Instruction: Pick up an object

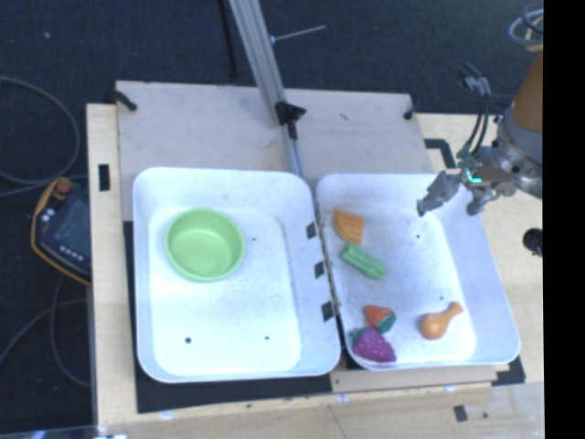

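Observation:
The right bin (475, 273) holds several toy foods: an orange piece (348, 226) near its left wall, a green vegetable (364, 262) just below it, a red and green strawberry (379, 317), purple grapes (374, 345) at the front, and an orange drumstick (441, 321) at the front right. My gripper (454, 197) hangs over the bin's far right corner, open, its two fingers spread with nothing between them. It is well to the right of and behind the toys.
The left bin (274, 273) holds a green bowl (205, 244). A metal post (259, 44) rises behind the bins. A yellow pendant (60, 227) lies left of the bench.

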`<state>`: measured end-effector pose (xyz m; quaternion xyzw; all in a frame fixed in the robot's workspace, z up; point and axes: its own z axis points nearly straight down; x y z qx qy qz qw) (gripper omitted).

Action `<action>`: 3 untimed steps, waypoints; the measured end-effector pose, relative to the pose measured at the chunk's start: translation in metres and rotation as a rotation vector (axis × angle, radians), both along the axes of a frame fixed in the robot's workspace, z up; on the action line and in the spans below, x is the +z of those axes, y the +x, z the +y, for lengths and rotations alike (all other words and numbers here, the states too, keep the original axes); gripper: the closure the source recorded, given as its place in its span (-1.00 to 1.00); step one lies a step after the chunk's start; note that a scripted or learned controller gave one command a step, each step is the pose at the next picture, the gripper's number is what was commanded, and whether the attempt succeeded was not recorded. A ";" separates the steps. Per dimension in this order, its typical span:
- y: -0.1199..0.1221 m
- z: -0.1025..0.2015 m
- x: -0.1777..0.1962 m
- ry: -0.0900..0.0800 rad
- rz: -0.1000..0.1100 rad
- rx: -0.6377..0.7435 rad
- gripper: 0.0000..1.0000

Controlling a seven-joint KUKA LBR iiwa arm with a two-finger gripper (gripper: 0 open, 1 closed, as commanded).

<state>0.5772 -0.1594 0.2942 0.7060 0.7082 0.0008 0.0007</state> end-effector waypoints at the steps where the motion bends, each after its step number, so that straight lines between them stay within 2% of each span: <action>1: 0.002 0.001 -0.042 -0.002 0.005 -0.004 -1.00; 3: 0.000 -0.016 -0.162 -0.002 0.007 -0.005 -1.00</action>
